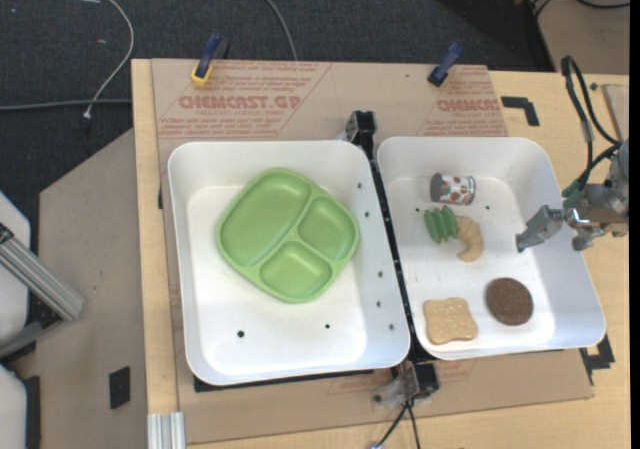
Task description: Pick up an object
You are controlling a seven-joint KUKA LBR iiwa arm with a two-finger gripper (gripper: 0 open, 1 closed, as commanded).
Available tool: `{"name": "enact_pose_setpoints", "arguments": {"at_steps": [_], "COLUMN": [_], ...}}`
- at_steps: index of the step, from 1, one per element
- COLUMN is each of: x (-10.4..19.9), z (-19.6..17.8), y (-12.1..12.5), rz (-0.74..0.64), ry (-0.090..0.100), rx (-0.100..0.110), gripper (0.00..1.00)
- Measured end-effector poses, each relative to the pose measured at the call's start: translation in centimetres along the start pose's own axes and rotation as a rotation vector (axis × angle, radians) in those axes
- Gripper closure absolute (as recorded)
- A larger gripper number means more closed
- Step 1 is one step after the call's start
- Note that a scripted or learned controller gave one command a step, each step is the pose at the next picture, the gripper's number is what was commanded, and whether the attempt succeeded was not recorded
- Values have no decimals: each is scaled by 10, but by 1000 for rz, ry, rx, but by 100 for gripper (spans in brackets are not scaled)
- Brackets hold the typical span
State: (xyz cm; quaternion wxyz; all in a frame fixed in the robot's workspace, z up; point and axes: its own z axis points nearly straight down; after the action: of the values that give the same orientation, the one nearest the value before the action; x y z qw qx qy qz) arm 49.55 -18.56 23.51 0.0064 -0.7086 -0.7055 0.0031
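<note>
While tool [556,227] hovers at right bin [500,149] edge, nothing gripped.

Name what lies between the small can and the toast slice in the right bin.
In the camera view, the green pea pod and croissant lie between the can and the toast slice.

Green three-compartment plate [289,234] in the left white bin [200,337], right white bin [570,322] holding a small can [453,188] on its side, green pea pod [439,225] touching a croissant [469,239], toast slice [449,319], brown cookie [510,301], gripper [560,227] over the right bin's right edge
</note>
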Motion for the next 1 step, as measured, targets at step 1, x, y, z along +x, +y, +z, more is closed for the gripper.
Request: {"name": "enact_pose_setpoints", "arguments": {"at_steps": [1], "x": [1], "z": [-5], "y": [2], "rz": [-4], "ry": [-3], "rx": [-11], "gripper": [0]}}
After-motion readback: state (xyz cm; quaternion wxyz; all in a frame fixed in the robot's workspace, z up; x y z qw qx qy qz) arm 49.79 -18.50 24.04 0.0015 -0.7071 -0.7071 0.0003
